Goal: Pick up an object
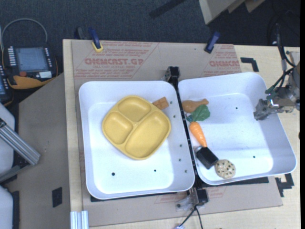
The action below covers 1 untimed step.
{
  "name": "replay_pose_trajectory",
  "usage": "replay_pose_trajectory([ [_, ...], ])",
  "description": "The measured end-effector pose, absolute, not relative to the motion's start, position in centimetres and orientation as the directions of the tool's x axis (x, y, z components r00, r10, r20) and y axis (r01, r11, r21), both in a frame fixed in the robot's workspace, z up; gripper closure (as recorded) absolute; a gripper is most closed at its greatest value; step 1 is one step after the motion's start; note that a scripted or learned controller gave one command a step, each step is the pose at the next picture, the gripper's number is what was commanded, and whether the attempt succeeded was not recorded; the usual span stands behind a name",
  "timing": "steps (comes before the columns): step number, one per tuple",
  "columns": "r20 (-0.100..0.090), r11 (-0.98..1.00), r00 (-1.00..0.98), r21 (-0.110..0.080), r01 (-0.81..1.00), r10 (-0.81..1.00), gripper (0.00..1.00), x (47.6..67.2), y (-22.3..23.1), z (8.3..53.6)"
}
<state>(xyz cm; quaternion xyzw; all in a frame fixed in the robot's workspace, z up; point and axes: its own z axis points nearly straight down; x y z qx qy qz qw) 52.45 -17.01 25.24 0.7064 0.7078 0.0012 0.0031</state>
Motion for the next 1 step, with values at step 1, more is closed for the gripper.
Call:
replay_pose_trajectory([
  [1, 0.003, 0.006, -0.006, -0.003, 1.000, 1.000, 1.00, 51.95, -11.30, 23.77],
])
